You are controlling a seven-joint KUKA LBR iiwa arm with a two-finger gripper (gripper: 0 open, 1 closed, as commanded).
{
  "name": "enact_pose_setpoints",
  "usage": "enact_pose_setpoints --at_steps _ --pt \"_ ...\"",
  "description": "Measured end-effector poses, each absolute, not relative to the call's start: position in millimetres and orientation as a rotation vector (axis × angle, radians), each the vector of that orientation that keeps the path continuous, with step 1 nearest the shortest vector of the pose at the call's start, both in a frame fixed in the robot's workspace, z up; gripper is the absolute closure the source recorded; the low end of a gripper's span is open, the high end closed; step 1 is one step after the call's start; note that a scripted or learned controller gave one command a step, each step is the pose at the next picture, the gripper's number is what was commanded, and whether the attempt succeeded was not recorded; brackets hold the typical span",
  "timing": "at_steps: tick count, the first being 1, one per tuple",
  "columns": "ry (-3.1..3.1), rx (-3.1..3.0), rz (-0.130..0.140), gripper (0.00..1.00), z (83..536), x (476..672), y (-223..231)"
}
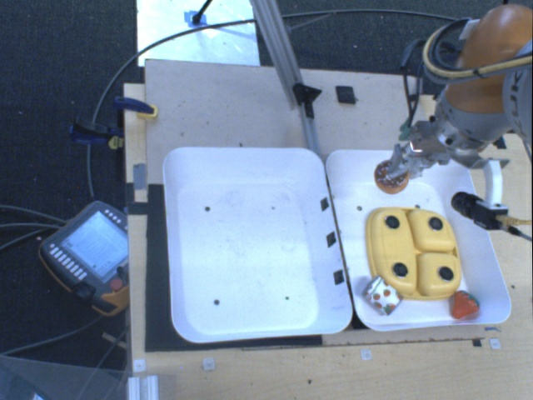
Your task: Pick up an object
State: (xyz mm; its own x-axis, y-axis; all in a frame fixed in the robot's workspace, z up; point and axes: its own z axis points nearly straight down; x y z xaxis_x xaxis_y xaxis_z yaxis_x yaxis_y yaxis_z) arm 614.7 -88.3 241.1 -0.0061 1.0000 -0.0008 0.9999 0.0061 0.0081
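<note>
A small round orange-brown object (391, 177) lay near the far edge of the right bin (354, 223), on the white floor just past the yellow tray. The gripper (401, 163) stood directly over it, its tip meeting the object's upper side, but whether anything was pinched could not be told, and the state of the gripper could not be told either. The arm (483, 65) came in from the right, its orange band above the grey wrist. In the same bin a yellow four-lobed tray (416, 252) with dark spots filled the middle, a white die-like cube (382, 295) with coloured marks sat at its near left corner, and a small red-orange piece (465, 305) rested at the near right corner. The left bin (250, 240) lay alongside, touching the right one. A teach pendant (87, 252) sat off the bench to the left
</note>
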Motion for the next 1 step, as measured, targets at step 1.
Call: enact_pose_setpoints --at_steps 1 --pt "2.225 2.212 0.006 1.00 293.7 615.8 -88.3"
